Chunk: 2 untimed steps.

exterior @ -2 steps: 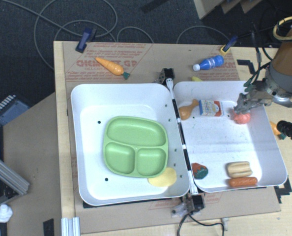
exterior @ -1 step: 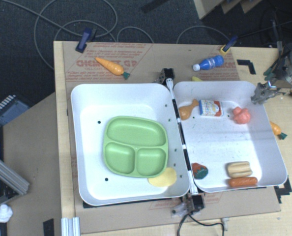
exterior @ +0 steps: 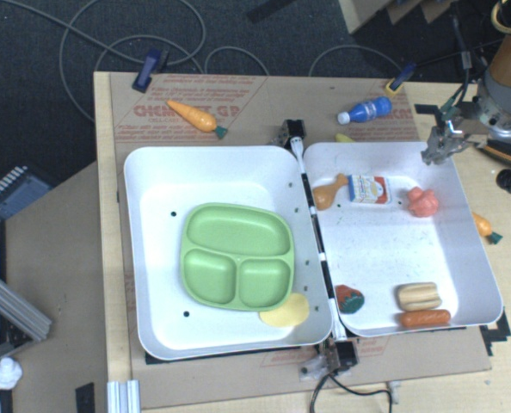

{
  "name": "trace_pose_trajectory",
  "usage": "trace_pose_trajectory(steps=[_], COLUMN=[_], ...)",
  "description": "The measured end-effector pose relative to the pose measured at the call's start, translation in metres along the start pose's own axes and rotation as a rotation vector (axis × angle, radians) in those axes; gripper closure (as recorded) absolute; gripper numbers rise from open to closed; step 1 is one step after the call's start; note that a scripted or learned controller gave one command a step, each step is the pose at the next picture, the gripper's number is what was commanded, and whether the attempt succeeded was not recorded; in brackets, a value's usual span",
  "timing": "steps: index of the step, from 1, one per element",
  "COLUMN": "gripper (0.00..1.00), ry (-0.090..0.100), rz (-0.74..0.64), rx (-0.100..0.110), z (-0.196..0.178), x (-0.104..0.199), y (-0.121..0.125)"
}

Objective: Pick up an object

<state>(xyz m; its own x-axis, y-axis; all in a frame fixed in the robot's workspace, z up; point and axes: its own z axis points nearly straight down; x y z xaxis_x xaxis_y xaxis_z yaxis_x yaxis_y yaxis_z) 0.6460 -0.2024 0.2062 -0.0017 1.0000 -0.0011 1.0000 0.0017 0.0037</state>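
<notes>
My gripper (exterior: 434, 151) hangs over the far right corner of the right bin (exterior: 393, 248), with nothing seen in it. The nearest things to it are a pink lumpy toy (exterior: 422, 202) just below and to the left, and a small white carton (exterior: 369, 188) further left. Beside the carton lies a tan drumstick (exterior: 327, 194). At the bin's near edge rest a tan bun (exterior: 419, 295), an orange sausage (exterior: 425, 318) and a red and green strawberry (exterior: 350, 298).
The left bin (exterior: 152, 196) holds a green divided plate (exterior: 237, 255) and a pale yellow piece (exterior: 285, 311). On the bench outside lie a carrot (exterior: 195, 115), a blue bottle (exterior: 366, 110) and a small carrot (exterior: 483, 227) by the right rim.
</notes>
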Motion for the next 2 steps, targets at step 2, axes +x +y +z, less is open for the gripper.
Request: trace_pose_trajectory(steps=[2], gripper=[1.00], ry=[0.002], rz=[0.001], rx=[0.005], z=[0.009], x=[0.004], y=[-0.033])
